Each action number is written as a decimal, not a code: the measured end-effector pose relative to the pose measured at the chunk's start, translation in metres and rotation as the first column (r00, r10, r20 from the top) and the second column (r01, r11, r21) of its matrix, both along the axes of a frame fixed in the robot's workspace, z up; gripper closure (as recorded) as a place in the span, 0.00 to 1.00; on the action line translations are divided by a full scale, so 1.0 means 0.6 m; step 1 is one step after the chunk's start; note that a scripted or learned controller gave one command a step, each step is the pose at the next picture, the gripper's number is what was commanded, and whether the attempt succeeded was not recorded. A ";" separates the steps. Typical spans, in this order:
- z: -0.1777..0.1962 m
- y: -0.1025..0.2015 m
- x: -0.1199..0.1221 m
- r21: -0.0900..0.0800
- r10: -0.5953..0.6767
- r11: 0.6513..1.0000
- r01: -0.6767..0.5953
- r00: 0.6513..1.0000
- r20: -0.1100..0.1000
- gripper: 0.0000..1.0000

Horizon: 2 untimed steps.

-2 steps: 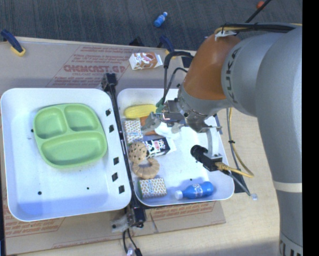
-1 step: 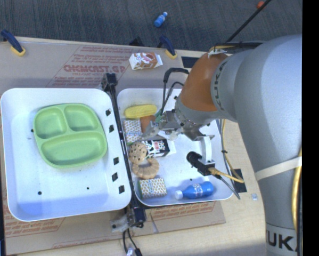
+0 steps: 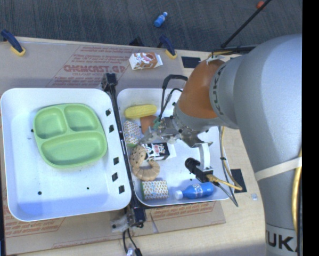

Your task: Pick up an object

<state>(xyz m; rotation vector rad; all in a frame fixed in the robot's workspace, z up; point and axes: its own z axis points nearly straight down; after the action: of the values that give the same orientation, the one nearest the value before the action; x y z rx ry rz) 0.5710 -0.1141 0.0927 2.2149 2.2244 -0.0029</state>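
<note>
A dark carpeted floor surrounds the desk (image 3: 244, 217), whose cardboard-covered top carries two shallow white bins side by side, held down with blue clamps at the far corners. In the left bin (image 3: 21, 185) lies a green divided plate (image 3: 70, 135), alone and well apart from the arm's work. A black hinge strip runs between the bins.

The right bin (image 3: 172, 202) holds the clutter from which one object is to be picked: a yellow banana-shaped toy (image 3: 140, 111) at the far side, a patterned packet (image 3: 131, 132) against the left wall, a black-and-white card (image 3: 158, 151) near the middle, a tan pretzel-like ring (image 3: 144, 164) just in front of it, a patterned block (image 3: 155, 189) at the near edge and a blue bottle (image 3: 197, 191) lying on its side beside it. A small snack packet (image 3: 145, 61) sits on the cardboard beyond the bins.

The grey arm, orange band showing, reaches in from the right, and the claw (image 3: 160, 129) sits low over the far middle of the right bin, between the yellow toy and the card. Whether it is spread or closed cannot be told from this angle, and nothing is seen gripped. The step in hand appears to be the descent onto a target; the next move likely calls for closing squarely on one item, then a clean lift clear of its neighbours.
</note>
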 end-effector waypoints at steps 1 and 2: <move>-0.003 0.017 0.139 -0.001 0.001 1.000 -0.001 1.000 -0.013 0.00; 0.017 0.019 0.142 0.000 0.005 1.000 -0.005 1.000 -0.007 1.00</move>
<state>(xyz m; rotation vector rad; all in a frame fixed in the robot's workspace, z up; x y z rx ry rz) 0.6561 -0.1030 0.1030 2.2127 2.2329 -0.0108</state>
